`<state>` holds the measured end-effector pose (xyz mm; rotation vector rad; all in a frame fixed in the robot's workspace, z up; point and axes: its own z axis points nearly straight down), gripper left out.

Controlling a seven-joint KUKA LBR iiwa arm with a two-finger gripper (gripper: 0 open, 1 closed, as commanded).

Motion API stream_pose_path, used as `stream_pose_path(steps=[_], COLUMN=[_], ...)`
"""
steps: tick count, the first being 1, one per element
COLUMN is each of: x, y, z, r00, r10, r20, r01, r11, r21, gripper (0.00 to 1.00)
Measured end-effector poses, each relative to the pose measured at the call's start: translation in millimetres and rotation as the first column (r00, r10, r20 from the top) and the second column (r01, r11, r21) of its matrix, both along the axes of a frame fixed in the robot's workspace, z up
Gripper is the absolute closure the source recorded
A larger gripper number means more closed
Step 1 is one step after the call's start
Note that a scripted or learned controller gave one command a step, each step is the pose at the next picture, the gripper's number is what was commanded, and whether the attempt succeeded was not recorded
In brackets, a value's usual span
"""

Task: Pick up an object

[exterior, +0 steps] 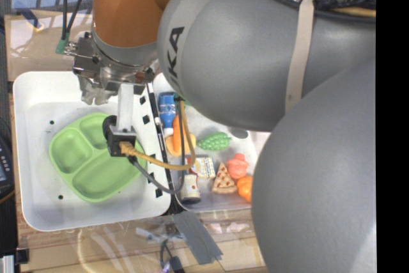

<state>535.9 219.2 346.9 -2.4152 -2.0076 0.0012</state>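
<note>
Clutter lies in the right-hand bin point(255, 201), off to the side of my gripper point(96, 94), while the gripper itself sits over the far edge of the left bin point(29, 137). I cannot tell how my gripper stands, since my own wrist and its mounting hide that part from above.

Just below my gripper, nearer the camera, a green divided tray point(80, 163) lies flat on the left bin's floor, its three compartments facing up. A black block on my tool point(120, 139), with a yellow cable point(160, 165) running out of it, hangs across the tray's near rim and covers part of it.

Across the wall between the bins, away from my gripper, are the small things I could pick: a blue bottle point(167, 109), something orange point(180, 142) behind the cable, a green bunch of toy grapes point(214, 141), a small printed carton point(204, 167), a toy pizza slice point(223, 181), a pink-red lumpy toy point(238, 165) and an orange ball point(244, 187) touching it. My grey arm point(255, 41) bulks over the far and right parts of that bin and hides whatever lies under it. Grey tape point(195, 236) sticks to the bench at the near edge.
</note>
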Motion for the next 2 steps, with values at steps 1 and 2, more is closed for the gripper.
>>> stream_pose_path(steps=[1, 2], x=[25, 74], y=[-1, -81], z=[-56, -2], r00=[0.916, 0.891], r10=[0.402, 0.454], r20=[-0.006, 0.001], r01=[-0.402, -0.454], r11=[0.916, 0.891], r21=[0.000, -0.001], gripper=[1.00, 1.00])
